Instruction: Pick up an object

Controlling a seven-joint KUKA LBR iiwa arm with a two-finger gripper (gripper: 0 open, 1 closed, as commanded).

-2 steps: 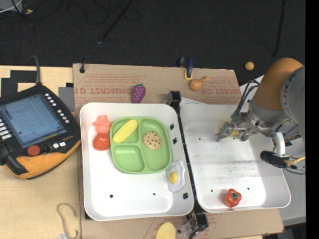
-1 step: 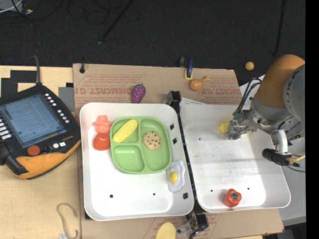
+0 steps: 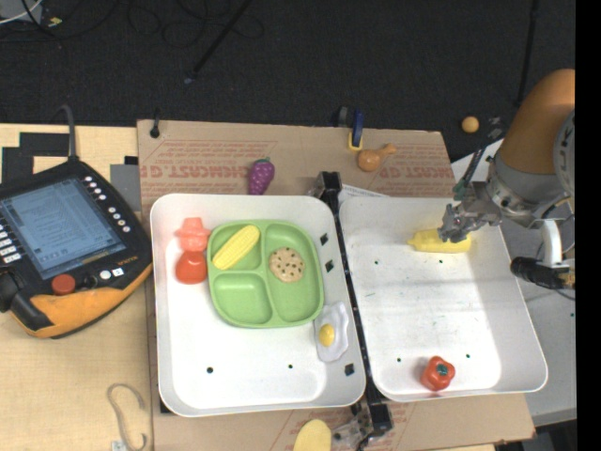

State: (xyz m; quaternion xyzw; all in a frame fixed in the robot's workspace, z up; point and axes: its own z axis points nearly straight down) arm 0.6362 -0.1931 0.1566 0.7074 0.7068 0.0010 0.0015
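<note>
My gripper [image 3: 457, 227] hangs low over the far right part of the right bin [image 3: 526, 341], directly above the right end of a flat yellow piece [image 3: 434, 242]. Its fingers reach down to that piece, and the wrist hides how they stand. A red tomato-like toy [image 3: 438, 373] lies near the front edge of the same bin. In the left bin [image 3: 188, 383] sits a green divided plate [image 3: 265, 273] with a yellow corn cob [image 3: 234, 246] and a cookie [image 3: 286, 265] on it. A red and pink toy [image 3: 192, 251] stands left of the plate. A fried egg toy [image 3: 328, 333] lies by the divider.
A purple grape toy [image 3: 261, 174] and an orange pear-like toy [image 3: 373, 157] rest on the cardboard behind the bins. A teach pendant [image 3: 66, 242] lies at the left. A yellow lemon-like toy [image 3: 313, 435] sits at the front edge. A small orange ball [image 3: 470, 123] lies at the back right.
</note>
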